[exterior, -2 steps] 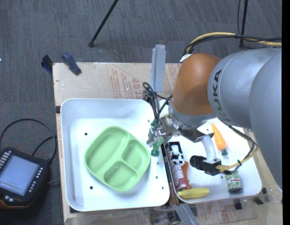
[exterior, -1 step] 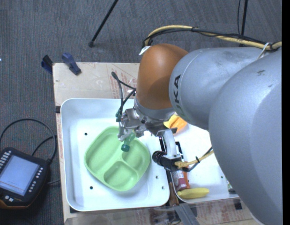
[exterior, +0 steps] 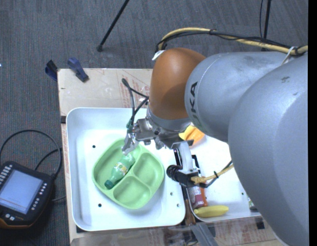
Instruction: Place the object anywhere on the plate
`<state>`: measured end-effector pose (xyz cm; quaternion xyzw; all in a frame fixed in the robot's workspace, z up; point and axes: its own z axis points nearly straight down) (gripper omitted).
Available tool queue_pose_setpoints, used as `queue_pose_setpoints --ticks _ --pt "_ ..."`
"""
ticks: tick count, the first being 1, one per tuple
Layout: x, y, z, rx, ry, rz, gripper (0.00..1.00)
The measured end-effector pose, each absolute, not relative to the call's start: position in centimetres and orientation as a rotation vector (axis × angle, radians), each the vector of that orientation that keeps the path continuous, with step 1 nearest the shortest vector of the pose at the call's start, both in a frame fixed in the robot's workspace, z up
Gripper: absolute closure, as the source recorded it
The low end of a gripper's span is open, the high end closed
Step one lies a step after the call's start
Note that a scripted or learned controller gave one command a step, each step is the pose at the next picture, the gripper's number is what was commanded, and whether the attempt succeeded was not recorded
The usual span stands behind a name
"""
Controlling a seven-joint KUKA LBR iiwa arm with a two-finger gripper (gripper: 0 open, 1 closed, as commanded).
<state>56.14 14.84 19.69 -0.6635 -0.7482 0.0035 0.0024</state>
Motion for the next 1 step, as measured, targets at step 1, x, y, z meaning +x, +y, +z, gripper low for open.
queue_pose_setpoints --ticks 1 --pt "56.25 15.53 29.4 -1.821 -2.558 0.008 0.0"
